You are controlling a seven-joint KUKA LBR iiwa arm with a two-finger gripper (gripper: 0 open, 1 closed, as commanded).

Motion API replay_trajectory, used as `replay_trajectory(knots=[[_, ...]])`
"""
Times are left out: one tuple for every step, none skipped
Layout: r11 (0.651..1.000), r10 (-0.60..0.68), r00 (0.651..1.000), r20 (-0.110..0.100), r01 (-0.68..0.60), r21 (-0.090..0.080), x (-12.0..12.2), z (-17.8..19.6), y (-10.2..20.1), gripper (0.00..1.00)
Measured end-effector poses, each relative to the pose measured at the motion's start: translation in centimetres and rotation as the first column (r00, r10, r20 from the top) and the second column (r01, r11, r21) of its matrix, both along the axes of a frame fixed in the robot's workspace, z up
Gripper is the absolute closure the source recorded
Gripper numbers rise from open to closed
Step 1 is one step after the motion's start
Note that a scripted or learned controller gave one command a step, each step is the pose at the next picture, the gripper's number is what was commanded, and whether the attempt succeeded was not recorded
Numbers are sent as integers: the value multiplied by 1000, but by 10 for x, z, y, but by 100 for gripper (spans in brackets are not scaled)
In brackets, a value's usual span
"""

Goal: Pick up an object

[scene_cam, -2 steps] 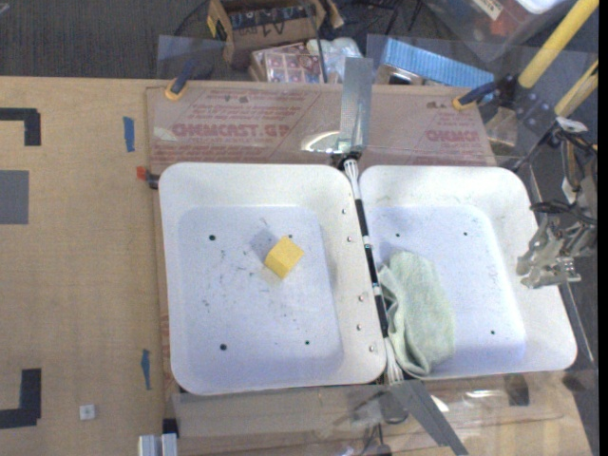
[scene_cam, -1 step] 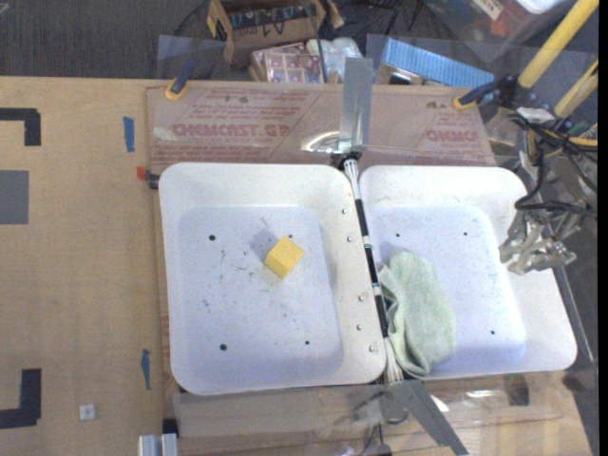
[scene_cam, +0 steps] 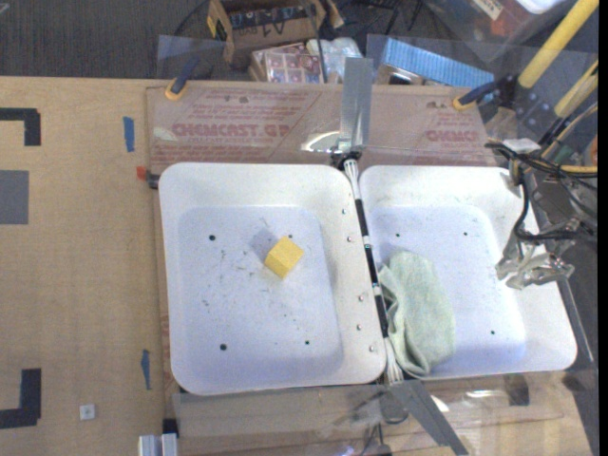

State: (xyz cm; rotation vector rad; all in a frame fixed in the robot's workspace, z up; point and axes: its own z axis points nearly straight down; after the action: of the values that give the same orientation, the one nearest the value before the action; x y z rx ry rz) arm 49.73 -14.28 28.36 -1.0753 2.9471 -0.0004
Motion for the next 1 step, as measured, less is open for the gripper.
replay_trajectory(knots=[[1000, 29, 1000, 1, -29, 0, -1, -32, 37, 100]])
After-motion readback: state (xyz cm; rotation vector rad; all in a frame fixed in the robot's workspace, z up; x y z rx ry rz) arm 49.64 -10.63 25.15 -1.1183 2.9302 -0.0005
